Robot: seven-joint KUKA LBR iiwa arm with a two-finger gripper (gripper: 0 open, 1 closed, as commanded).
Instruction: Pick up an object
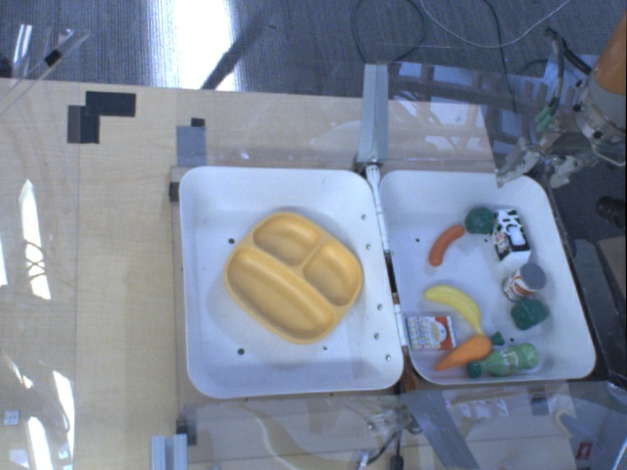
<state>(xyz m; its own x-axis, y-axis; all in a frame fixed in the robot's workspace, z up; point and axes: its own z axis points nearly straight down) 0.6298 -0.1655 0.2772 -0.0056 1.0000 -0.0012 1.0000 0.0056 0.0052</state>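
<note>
A: What sits nearest?
B: A carrot (462, 352) and green bottle (506, 360) at the right bin's (573, 302) front edge; the banana (455, 304) behind them.
A: And the end effector (534, 155)?
B: Above the bin's far corner; I cannot tell its state.

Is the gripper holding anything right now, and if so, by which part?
Nothing is held. The gripper hangs above the right bin's far corner, with no object between its fingers.
</note>
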